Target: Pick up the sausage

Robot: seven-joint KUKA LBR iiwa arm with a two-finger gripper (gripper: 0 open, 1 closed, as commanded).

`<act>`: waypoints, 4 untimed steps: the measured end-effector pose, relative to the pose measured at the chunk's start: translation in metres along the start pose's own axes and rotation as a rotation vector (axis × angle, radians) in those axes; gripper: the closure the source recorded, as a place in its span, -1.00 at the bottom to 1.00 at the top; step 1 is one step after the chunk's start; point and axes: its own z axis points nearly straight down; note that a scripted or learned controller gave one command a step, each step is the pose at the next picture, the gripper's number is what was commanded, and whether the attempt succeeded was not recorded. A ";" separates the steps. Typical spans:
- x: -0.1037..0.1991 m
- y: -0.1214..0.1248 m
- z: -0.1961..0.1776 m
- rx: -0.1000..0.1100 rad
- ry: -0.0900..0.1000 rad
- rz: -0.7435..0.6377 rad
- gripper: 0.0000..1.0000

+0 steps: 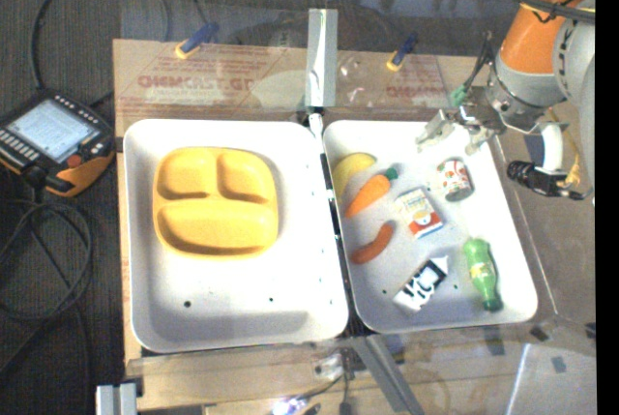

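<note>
Nearest the camera, the sausage (pixel 372 242) lies in the right bin (pixel 517 302), long axis slanting up to the right, while the hand (pixel 453 125), fingers spread and grasping nothing, hovers well apart, up-right of it.

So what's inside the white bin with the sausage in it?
In the right bin lie the sausage, a carrot lying partly over something yellow, a small carton, a can, a green bottle and a black-and-white box. The yellow thing's covered part is hidden.
</note>
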 end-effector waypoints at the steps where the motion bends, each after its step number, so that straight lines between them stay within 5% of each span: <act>1: 0.032 -0.043 0.095 -0.003 -0.001 -0.066 -1.00; 2: 0.065 -0.140 0.097 -0.015 -0.004 -0.125 -1.00; 3: 0.065 -0.138 0.087 -0.020 -0.004 -0.125 1.00; 4: 0.059 -0.081 0.084 0.000 -0.001 0.165 1.00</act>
